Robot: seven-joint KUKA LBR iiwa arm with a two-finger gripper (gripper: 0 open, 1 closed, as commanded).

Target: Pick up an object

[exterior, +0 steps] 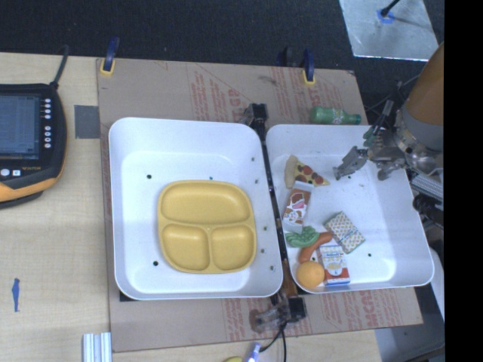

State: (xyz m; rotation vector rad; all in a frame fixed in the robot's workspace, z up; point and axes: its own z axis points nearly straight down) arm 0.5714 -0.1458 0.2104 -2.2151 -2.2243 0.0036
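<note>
The grey two-finger gripper (365, 161) hangs with jaws spread wide and nothing between them over the right white plastic bin (392, 225), its arm cut off at the frame's right edge. Left of it a pizza-slice toy (303, 173) lies on the bin floor; further items cluster beyond, small and hard to identify. The bins sit on brown cardboard (189, 96) over a pale wooden bench (45, 255).

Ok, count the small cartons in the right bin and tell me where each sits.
2. One carton stands by the divider, below the pizza slice. The other carton lies near the bin's front edge beside the orange. None looks hidden.
</note>
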